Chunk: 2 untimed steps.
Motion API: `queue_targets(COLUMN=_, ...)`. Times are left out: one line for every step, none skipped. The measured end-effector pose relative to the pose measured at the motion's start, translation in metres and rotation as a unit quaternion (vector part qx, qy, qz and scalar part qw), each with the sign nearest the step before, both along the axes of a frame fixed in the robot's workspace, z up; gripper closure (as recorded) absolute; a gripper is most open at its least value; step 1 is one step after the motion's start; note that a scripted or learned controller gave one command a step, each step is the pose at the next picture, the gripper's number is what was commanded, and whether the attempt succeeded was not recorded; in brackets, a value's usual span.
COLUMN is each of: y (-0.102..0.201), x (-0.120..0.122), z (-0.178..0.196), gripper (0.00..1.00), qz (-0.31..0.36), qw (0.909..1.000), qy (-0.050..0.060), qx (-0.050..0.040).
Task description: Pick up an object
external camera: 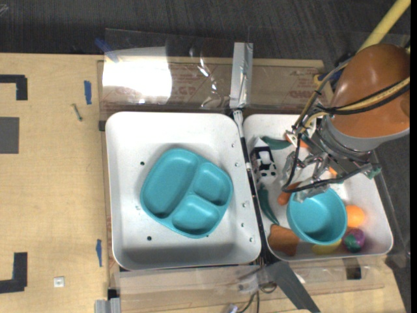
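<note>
Two white bins sat side by side: one teal divided plate (187, 192) in the left bin (124, 142), one teal bowl (317, 218) in the right bin (384, 240) under the gripper (311, 169), its grip impossible to judge.

Smooth, slightly glossy teal plastic plate (187, 191) and bowl (317, 218), matt white plastic bins (124, 135), bare wooden bench (52, 175)
</note>
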<state>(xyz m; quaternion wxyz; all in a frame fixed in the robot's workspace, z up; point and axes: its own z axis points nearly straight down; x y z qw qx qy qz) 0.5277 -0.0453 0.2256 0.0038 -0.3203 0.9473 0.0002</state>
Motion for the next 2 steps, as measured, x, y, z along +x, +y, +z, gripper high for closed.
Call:
queue_targets(y=0.0, x=0.001, z=0.009, gripper=1.0, qz=-0.001, qw=1.0, qy=-0.002, qx=0.0006)
queue_targets(y=0.032, x=-0.027, z=-0.04, gripper=1.0, qz=0.0, qw=1.0, qy=-0.001, qx=0.0001)
